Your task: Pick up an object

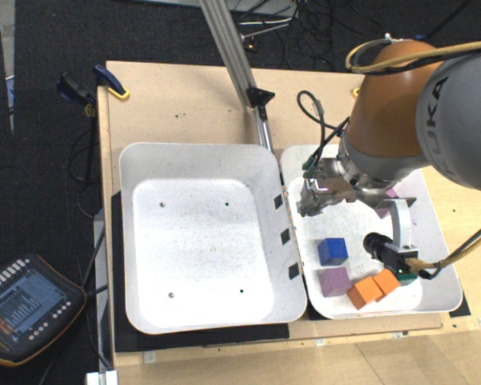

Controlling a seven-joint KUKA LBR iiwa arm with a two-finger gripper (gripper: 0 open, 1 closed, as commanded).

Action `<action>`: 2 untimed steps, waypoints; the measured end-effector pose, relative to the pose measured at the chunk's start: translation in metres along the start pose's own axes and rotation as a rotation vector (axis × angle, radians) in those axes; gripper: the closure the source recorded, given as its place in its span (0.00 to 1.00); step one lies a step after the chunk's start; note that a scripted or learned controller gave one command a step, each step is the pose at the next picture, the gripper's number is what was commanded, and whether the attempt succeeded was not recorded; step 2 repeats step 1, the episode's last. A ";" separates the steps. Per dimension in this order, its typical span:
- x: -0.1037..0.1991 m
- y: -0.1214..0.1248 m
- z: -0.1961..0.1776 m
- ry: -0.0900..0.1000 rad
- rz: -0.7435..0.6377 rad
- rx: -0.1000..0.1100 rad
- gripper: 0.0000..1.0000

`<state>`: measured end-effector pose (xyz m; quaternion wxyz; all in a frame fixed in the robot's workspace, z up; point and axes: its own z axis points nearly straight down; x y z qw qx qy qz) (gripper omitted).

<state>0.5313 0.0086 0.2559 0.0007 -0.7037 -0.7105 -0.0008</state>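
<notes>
Position: my gripper (308,204) hangs over the upper left part of the right bin (442,293), close to the wall beside the left bin (194,239).

Gripper state: I cannot tell whether it is apart or together, because my own wrist covers it from above.

Objects, all on the floor of the right bin:
- A blue cube (333,251) lies near the gripper, toward the front rim, apart from it.
- A purple cube (333,281) sits just beside the blue cube, nearer the front rim.
- An orange block (369,289) lies just right of the purple cube. I cannot tell if they touch.
- A green piece (407,277) shows just right of the orange block, partly hidden.
- A pink piece (387,192) shows at the edge of my arm, mostly hidden.

Both bins rest on the bench (168,103).
</notes>
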 end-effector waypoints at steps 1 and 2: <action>0.046 0.004 0.008 -0.001 0.002 0.002 1.00; 0.046 0.004 0.008 -0.001 0.002 0.002 1.00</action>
